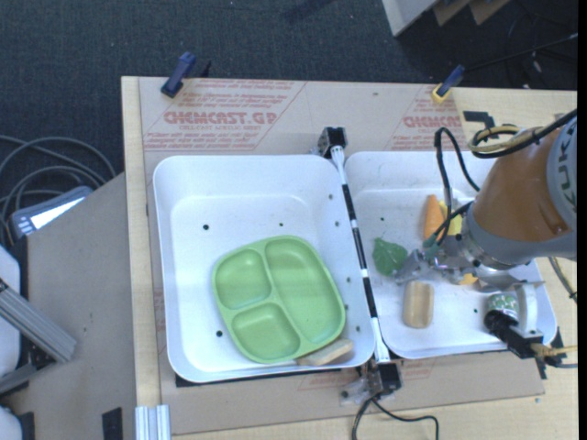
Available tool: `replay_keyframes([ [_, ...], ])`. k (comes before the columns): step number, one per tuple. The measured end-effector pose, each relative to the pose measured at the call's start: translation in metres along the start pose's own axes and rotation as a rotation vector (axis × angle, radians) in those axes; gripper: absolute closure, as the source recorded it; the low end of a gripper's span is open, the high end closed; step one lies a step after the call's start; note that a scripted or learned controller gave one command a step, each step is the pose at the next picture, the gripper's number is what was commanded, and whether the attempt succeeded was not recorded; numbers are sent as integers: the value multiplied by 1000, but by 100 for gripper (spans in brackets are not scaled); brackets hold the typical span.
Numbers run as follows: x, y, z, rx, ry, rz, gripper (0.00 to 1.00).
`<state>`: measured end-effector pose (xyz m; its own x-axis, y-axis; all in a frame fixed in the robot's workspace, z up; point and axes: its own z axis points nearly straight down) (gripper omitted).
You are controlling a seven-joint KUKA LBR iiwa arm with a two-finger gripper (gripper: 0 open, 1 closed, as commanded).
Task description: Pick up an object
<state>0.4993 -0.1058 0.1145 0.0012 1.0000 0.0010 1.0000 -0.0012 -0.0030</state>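
In the right bin [394,181], my gripper [425,263] hangs low, just right of a green leafy toy [388,256] and just above a tan bread-like piece [418,303]. It looks close to the green toy, but I cannot make out any contact. An orange carrot-like piece [434,216] lies behind the gripper, partly covered by the arm's cables. Nothing visibly sits in the gripper.
The left bin [183,191] holds a green divided plate [275,298], with a tan wedge [327,355] at the plate's near edge. The ridge between the bins [353,236] runs just left of the green toy. The arm's orange and grey body [518,209] covers the right bin's right side.
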Motion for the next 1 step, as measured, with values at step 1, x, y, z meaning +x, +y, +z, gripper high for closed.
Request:
replay_keyframes([
  [1, 1, -21, 27, 1, 1, 0, 0],
])
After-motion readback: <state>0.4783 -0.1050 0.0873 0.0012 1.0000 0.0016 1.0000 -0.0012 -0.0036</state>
